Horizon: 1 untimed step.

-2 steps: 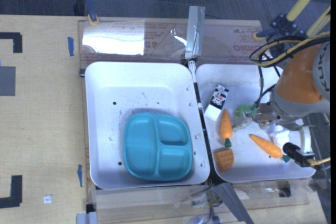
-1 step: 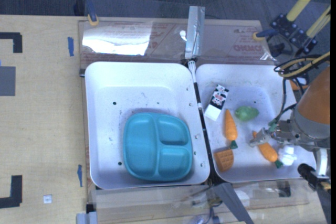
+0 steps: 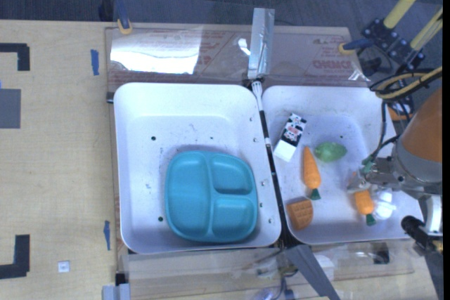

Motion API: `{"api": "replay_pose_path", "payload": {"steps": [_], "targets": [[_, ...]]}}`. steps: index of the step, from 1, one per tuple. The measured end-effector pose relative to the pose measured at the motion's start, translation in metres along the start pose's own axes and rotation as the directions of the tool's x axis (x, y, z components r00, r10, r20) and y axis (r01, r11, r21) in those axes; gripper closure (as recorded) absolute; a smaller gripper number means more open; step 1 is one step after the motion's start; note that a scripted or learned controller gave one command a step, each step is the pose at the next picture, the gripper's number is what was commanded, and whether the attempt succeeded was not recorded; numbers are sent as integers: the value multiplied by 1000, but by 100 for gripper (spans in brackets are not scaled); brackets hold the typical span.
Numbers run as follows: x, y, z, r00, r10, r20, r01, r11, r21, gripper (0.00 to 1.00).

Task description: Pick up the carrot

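Orange carrot (image 3: 310, 168) lies mid right bin (image 3: 337, 235), tip toward the far edge, green end near. Second carrot (image 3: 363, 203) sits by the right edge, just under the gripper (image 3: 370, 175); finger state: cannot tell. Green toy (image 3: 330, 150), milk carton (image 3: 290, 138), waffle-like piece (image 3: 300, 213) around it. Left bin (image 3: 140, 109) holds a blue tray (image 3: 210, 196).

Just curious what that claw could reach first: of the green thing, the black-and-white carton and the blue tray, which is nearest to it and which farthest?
From the gripper, at the right bin's right side:
1. Green thing, right bin, middle.
2. Black-and-white carton, right bin, near the divider.
3. Blue tray, left bin.
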<state>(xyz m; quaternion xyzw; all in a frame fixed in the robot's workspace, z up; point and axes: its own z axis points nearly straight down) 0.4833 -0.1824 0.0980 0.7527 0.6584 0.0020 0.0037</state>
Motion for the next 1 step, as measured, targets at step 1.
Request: {"api": "replay_pose_path", "payload": {"steps": [1], "targets": [[58,23,-89,1000,-4,-3,4,1000,2,100]]}}
